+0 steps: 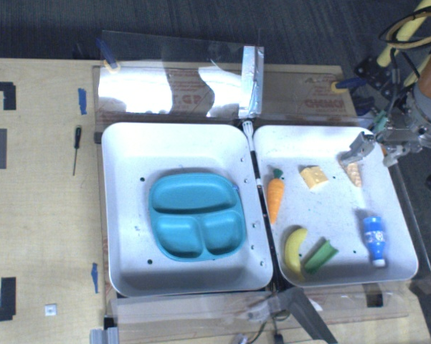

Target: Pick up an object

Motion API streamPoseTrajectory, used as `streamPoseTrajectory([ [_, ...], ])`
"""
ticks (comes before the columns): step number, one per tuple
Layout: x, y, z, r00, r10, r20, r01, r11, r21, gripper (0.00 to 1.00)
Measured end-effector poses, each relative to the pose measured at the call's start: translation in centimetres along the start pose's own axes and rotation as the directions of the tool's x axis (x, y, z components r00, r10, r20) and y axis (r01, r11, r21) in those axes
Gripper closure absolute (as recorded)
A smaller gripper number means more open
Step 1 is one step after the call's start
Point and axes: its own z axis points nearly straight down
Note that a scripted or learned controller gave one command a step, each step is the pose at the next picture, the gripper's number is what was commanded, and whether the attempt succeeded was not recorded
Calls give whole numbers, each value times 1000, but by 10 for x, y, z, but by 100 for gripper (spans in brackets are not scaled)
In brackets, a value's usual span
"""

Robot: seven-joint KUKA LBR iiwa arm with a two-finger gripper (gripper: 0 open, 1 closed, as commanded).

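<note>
gripper (373,143) at bin's (330,272) far corner, grip state unclear; a tan piece (354,173) just below it: descend straight, centred.

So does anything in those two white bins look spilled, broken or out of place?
Nothing stands out. The blue compartment tray sits flat in the left bin; the toy carrot, banana and blue bottle lie loose in the right bin.

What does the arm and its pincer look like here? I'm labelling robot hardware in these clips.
The pincer is a grey metal assembly with light, shiny parts, seen at the right bin's far right corner. Above it, black cables and a yellow hose loop around the arm, with a bit of orange at the frame's edge.
</note>
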Motion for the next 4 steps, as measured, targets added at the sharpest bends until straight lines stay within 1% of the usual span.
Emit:
streamPoseTrajectory([
  [1,-45,57,141,963,269,1,-269,963,9,0],
  [2,-46,95,179,991,132,-13,-132,991,2,0],
  [3,-48,97,166,992,129,-4,-129,992,-6,100],
  [4,-5,12,5,999,49,2,-49,999,-14,100],
])
